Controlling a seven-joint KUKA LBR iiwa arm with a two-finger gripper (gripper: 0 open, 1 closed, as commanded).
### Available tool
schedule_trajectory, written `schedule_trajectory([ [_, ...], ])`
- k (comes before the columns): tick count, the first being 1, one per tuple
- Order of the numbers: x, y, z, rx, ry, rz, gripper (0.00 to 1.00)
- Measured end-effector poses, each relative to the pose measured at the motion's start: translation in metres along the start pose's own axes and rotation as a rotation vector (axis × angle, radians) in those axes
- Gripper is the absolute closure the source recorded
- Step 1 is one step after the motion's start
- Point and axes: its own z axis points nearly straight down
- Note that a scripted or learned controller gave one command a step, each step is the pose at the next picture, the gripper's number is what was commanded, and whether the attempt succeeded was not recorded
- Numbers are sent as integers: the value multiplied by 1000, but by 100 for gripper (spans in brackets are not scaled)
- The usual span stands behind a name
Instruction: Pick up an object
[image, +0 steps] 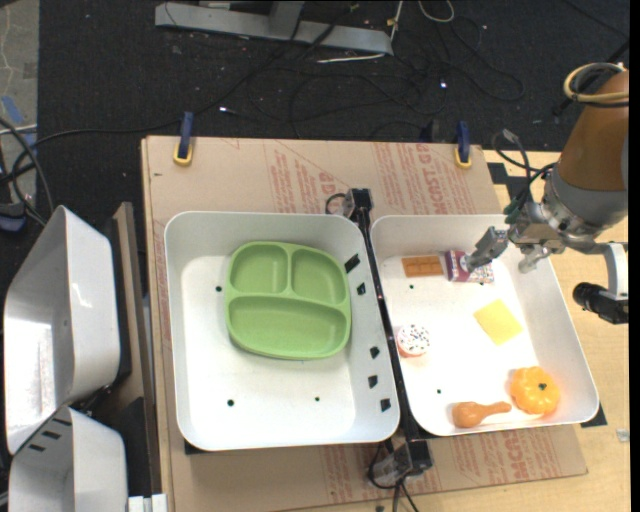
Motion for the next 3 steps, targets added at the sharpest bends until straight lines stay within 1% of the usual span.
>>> schedule_trajectory([
  [1,0,3,-8,-14,-3,-3,0],
  [2,10,8,46,-10,-2,-6,0],
  [3,2,14,101,-11,-3,-2,0],
])
